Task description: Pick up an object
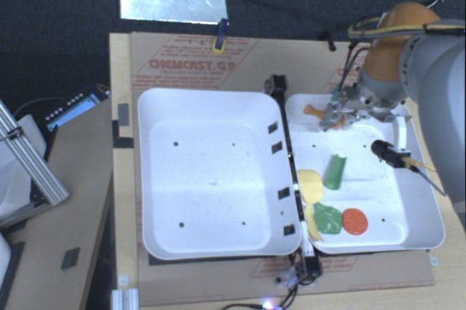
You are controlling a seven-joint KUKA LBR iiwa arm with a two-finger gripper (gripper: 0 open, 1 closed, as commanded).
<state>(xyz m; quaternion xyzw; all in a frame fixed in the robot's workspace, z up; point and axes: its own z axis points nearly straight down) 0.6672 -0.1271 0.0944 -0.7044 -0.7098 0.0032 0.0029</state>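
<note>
The end effector [336, 116] is seen low over the far end of the right bin [426, 225], reached in from the right. Whether it is open or closed cannot be told from this view; the tip is small and blurred against the white floor.

A small orange object [314, 111] is found just beside the end effector, on its left, at the far wall of the bin. Its long axis is judged to run roughly across the bin, from the end effector toward the divider. Contact between the two cannot be confirmed; nothing is seen gripped.

The other candidates are placed nearer the camera than the end effector. A green cylinder [335, 172] is set below it, standing slightly tilted, its long axis running away from the camera. Further toward the near wall, a yellow piece [311, 186] is found by the divider, a crumpled green item [328, 219] close under it, and a red-orange disc [354, 221] just beside that. All are well apart from the end effector.

The orange object is judged the likely target, being by far the closest. The coming move turns on a short shift leftward and a descent. The left bin [211, 170] lies beyond the divider on the table [124, 177].
</note>
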